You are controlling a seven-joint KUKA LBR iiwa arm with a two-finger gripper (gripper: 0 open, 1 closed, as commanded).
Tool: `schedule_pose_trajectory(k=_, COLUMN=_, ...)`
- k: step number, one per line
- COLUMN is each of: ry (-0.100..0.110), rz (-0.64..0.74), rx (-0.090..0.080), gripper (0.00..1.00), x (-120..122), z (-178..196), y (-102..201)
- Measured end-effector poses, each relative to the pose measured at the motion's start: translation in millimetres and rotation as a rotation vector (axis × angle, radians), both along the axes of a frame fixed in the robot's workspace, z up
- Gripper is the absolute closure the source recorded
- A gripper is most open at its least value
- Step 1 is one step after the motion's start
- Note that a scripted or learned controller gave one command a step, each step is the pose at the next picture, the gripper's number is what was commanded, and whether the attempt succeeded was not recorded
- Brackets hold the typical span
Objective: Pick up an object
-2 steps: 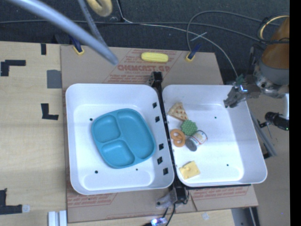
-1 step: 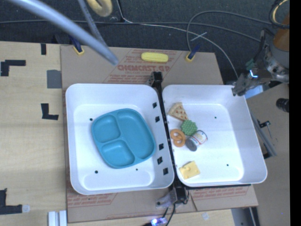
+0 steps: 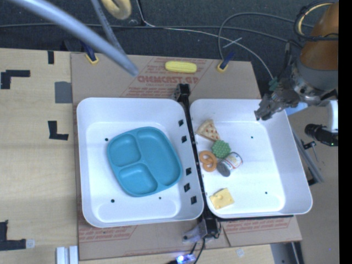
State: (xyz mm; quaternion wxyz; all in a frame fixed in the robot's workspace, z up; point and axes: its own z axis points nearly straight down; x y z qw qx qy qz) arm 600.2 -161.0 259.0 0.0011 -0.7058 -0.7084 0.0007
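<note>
Blue tray (image 3: 144, 161) (left bin (image 3: 88, 147)), banana (image 3: 180, 67).

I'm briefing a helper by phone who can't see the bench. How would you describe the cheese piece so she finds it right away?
Start at the right-hand white bin, the one beside the bin with the blue divided plate. A small cluster of toy food lies along its left side; the cheese piece sits apart, nearest the bin's front edge. It is the pale yellow blocky wedge, unlike the ring-shaped pretzel and green item above it.

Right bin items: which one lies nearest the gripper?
The pizza slice, topmost of the cluster, lies closest to the gripper; the cheese wedge lies farthest.
</note>
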Motion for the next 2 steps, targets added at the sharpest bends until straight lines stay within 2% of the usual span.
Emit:
schedule_pose_trajectory(k=1, ry=-0.001, rz=0.002, rx=0.000, gripper=1.00, x=-17, z=-3, y=56)
schedule_pose_trajectory(k=2, ry=-0.001, rz=0.002, rx=0.001, gripper=1.00, x=-14, z=-7, y=105)
